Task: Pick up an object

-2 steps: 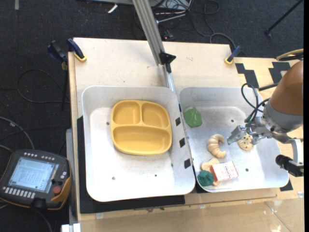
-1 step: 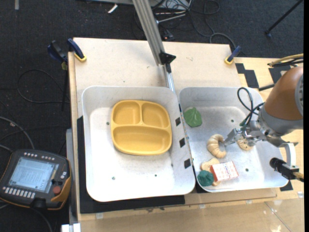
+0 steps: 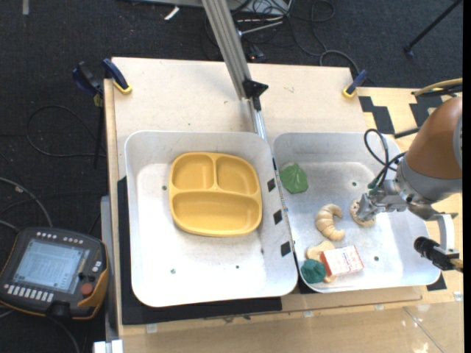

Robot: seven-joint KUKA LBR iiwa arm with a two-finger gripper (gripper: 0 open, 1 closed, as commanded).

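Lower left of frame, nearest the lens: grey teach pendant with lit screen, off the bench. Not in play.

Right-hand shallow white bin holds the candidates. Red-and-white small carton lies low in the bin, with a dark green soft lump touching its left end. Beige croissant-shaped piece sits just above them. Light green leaf-shaped piece lies toward the bin's upper left, well apart from the rest. Left-hand white bin carries the yellow three-compartment plastic tray.

End effector is low over the right bin's mid-right, just beside the croissant piece on its right. A pale tan object appears at its tip; I cannot tell whether that is a bin item or part of the tool. Whether it is parted, clenched or grasping anything, I cannot tell at this resolution.

Judgement: step in hand is descent and closure on a target. To do it well, I would want the tool centred over a single item, clear of the bin wall, and closed across the item's narrow axis. The croissant's curve may let it roll out; the carton crowds the green lump.
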